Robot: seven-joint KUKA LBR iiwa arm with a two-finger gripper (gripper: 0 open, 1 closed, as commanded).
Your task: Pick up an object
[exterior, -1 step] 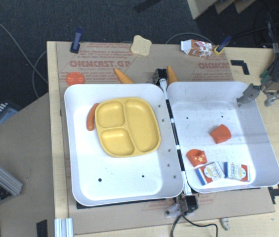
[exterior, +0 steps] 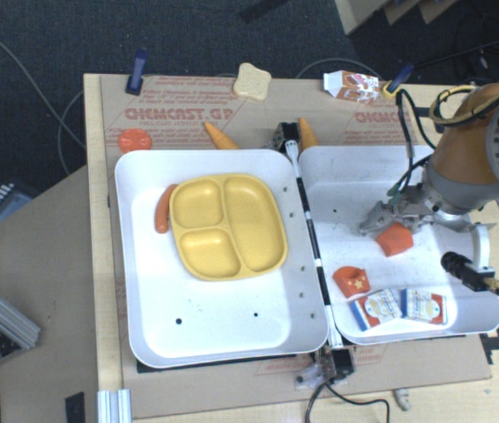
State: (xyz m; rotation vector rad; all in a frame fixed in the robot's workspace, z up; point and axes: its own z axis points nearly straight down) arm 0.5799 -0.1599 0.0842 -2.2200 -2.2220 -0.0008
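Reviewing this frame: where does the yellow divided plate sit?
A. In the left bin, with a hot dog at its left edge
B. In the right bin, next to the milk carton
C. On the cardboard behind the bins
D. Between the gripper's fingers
A: the yellow divided plate lies in the left bin, and the hot dog lies along the plate's left edge.
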